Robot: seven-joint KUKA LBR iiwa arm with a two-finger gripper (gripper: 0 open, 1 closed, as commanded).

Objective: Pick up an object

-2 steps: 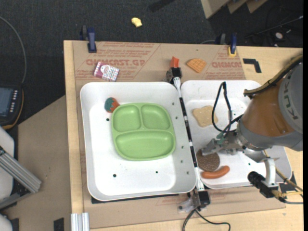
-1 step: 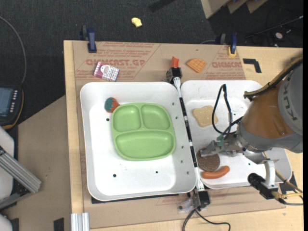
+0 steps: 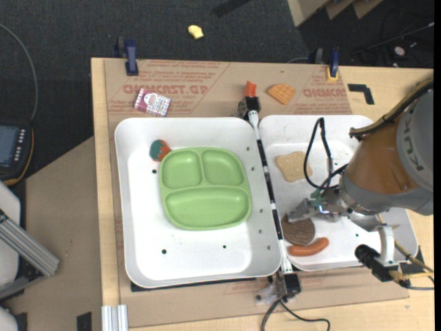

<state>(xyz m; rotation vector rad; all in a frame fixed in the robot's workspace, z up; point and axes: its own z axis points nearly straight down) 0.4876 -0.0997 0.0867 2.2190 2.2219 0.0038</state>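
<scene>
Hovering low in the right bin [image 3: 406,236], the gripper [image 3: 308,214] touches the brown patty [image 3: 300,232]; finger state unclear

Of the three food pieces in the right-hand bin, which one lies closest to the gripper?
The dark brown round patty, just below the gripper. The sausage lies farther down, the tan slice farther up.

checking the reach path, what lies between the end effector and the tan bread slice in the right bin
In the camera view, bare white bin floor separates the end effector from the tan bread slice; a black cable loops just right of it.
</scene>
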